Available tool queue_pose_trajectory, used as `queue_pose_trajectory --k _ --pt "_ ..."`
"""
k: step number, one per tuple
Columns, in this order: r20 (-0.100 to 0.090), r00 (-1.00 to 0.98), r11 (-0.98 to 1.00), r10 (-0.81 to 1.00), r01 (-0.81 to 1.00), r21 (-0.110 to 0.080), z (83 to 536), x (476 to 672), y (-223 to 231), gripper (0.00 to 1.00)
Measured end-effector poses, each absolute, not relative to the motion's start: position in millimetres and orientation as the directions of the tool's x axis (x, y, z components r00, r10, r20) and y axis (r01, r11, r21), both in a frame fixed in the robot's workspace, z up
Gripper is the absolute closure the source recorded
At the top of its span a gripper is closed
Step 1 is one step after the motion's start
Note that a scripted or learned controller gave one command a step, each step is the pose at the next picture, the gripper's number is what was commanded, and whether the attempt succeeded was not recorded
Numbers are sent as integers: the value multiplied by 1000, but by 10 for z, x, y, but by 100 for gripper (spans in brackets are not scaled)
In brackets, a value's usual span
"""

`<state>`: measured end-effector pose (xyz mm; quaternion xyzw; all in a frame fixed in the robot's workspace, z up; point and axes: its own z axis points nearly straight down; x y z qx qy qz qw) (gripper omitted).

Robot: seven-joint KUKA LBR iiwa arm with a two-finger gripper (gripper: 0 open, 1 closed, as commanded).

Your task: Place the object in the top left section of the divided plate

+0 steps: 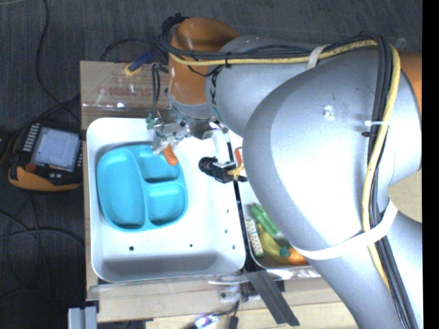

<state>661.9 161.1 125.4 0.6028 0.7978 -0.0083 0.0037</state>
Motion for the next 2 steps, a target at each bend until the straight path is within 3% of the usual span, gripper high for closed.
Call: queue_pose_trajectory --k 1,2 --pt "-11 -298 298 954 954 -19 902 6689 2105 100" --pt "-3 -102 102 995 995 1 1121 6605 2228 100"
